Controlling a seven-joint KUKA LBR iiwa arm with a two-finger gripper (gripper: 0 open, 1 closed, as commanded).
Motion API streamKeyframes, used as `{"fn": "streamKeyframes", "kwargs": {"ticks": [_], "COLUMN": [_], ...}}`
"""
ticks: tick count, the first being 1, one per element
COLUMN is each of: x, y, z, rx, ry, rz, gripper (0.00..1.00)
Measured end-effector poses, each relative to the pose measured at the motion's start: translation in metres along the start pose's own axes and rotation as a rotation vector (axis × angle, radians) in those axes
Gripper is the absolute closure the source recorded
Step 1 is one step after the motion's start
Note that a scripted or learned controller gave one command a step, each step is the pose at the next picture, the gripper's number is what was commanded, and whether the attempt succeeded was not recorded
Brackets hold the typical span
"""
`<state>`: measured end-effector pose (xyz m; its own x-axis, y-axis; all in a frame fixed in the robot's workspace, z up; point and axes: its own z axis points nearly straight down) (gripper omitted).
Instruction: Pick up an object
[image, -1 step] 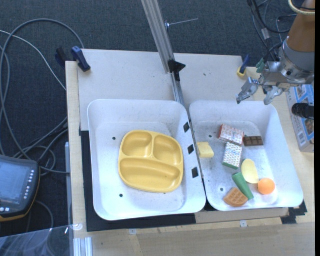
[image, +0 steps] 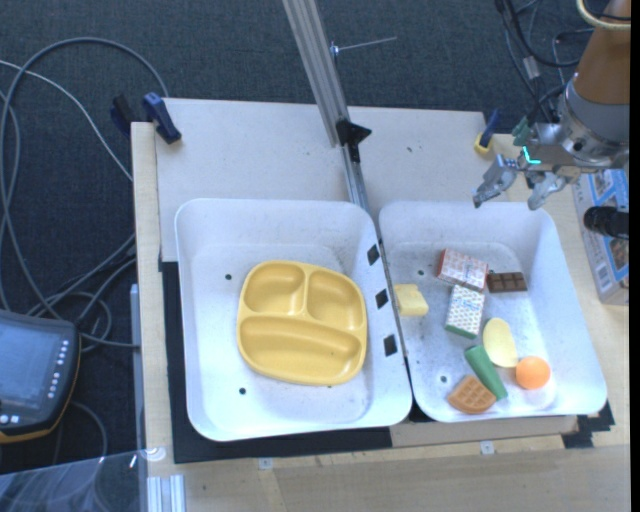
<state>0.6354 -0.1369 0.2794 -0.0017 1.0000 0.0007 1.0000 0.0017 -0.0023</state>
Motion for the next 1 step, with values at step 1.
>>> {"fn": "streamKeyframes", "kwargs": {"ticks": [1], "x": [0.0008], "y": [-0.0100], "z": [0.0490], "rx": [0.004], "ry": [0.000], "rz": [0.001], "gripper": [0.00]}}
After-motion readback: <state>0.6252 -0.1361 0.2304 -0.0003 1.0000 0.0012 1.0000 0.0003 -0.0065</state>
